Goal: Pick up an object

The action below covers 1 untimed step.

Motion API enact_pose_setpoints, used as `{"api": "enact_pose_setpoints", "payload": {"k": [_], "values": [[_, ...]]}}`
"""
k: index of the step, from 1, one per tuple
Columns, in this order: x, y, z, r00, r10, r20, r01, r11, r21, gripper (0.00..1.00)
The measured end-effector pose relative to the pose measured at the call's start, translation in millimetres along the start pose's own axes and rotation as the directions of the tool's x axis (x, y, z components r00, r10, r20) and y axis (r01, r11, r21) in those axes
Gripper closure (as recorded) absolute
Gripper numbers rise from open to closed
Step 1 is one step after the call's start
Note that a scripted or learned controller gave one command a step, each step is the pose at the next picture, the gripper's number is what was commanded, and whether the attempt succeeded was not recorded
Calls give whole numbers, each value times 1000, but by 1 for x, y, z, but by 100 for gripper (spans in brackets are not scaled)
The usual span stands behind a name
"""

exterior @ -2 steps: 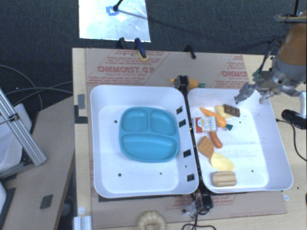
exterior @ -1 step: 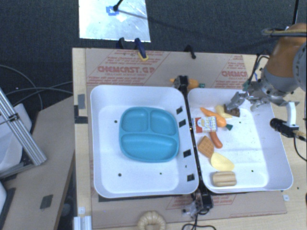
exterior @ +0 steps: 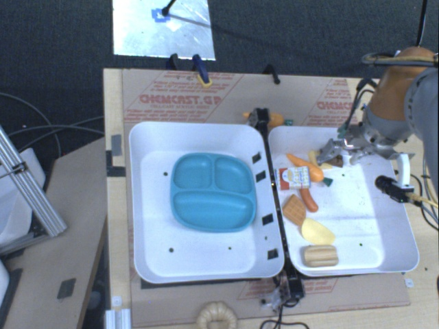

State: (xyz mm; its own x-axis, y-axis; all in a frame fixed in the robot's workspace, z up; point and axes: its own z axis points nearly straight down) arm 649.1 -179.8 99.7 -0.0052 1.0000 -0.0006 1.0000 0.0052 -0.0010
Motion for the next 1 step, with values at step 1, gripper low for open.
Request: {"api": "enact_pose_setpoints", "payload": {"k": [1], "values": [[-2,4,9,1000,0,5,0,1000,-11,0]]}}
